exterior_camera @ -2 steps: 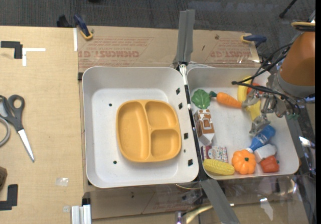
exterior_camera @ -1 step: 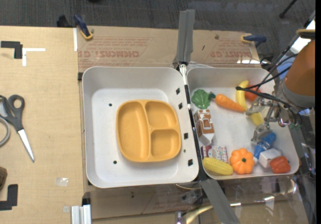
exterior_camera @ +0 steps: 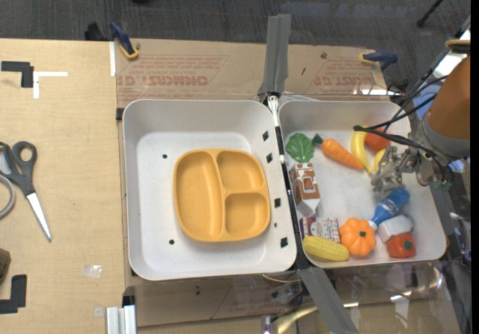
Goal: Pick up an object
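Observation:
The right bin (exterior_camera: 329, 109) holds several toy foods: a green leafy piece (exterior_camera: 300, 147), a carrot (exterior_camera: 343, 153), a yellow banana (exterior_camera: 360, 148), a brown snack box (exterior_camera: 305, 183), a corn cob (exterior_camera: 325, 249), an orange pumpkin (exterior_camera: 357, 237), a blue bottle (exterior_camera: 391, 205) and a red tomato (exterior_camera: 402, 246). My gripper (exterior_camera: 391, 170) hangs over the right half of this bin, just right of the banana and directly above the blue bottle. The view does not show anything held in it. A red piece (exterior_camera: 376, 141) lies behind the banana, partly hidden by cables.
The left bin (exterior_camera: 150, 198) contains a yellow divided plate (exterior_camera: 222, 195). Scissors (exterior_camera: 28, 183) lie on the wooden bench at far left. The arm's orange band (exterior_camera: 456, 104) and cables cross the right bin's far right corner.

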